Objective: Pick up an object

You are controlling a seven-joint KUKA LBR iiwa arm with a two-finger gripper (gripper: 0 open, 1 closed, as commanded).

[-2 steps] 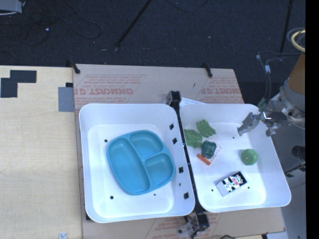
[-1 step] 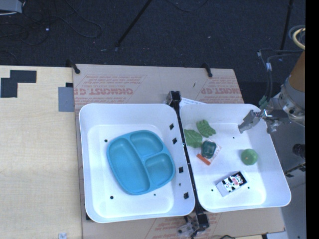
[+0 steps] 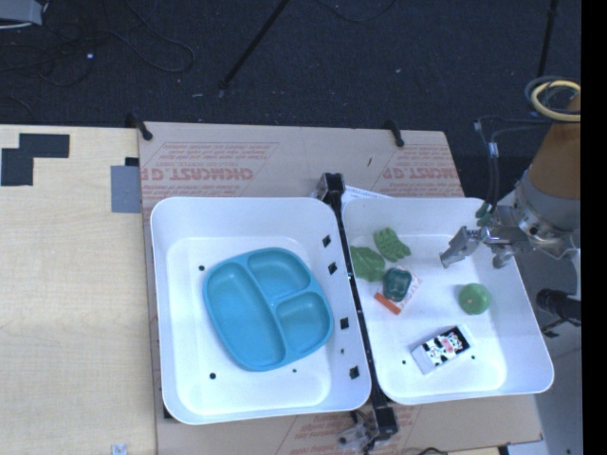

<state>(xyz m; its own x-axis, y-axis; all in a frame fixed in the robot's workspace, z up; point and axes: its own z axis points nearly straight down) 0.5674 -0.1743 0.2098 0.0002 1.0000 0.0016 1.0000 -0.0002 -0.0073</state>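
Green ball point(image 3: 474, 299) loose in right bin point(image 3: 531, 368); tool point(image 3: 457, 252) above it, fingers seemingly apart, gripping nothing.

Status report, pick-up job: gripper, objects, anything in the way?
Gripper above right bin, holding nothing. Green ball closest, untouched. Nothing blocking it.

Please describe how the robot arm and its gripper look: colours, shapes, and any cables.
The arm is a thick rounded cylinder with an orange band above a grey wrist section. The gripper is grey metal, angular, with slim fingers and a small green spot near its base. A thin dark cable loops beside the wrist, and a yellowish ring sits at the top of the arm.
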